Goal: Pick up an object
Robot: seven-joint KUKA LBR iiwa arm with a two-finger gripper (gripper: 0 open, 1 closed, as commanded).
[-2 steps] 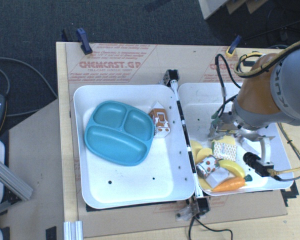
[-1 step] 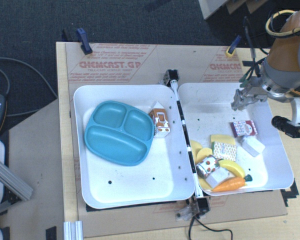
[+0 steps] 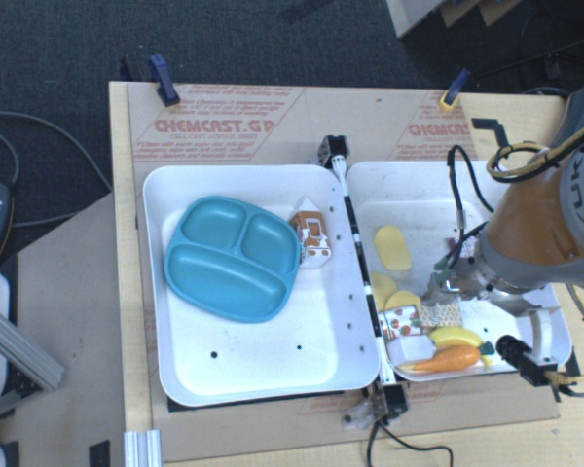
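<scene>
Low, end effector (image 3: 446, 288) beside yellow pieces (image 3: 392, 248) — grip unclear; right bin (image 3: 409, 175) far edge open

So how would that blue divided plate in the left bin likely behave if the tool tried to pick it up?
The blue divided plate looks rigid moulded plastic, so probably stiff and light. It is wide and lies flat, so likely only its rim is graspable. Its glossy surface may slip.

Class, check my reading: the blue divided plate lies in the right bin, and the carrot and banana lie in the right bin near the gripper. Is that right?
Not quite. The camera view shows the blue plate in the left bin, not the right. The rest holds: the carrot and banana lie in the right bin, near the gripper.
</scene>
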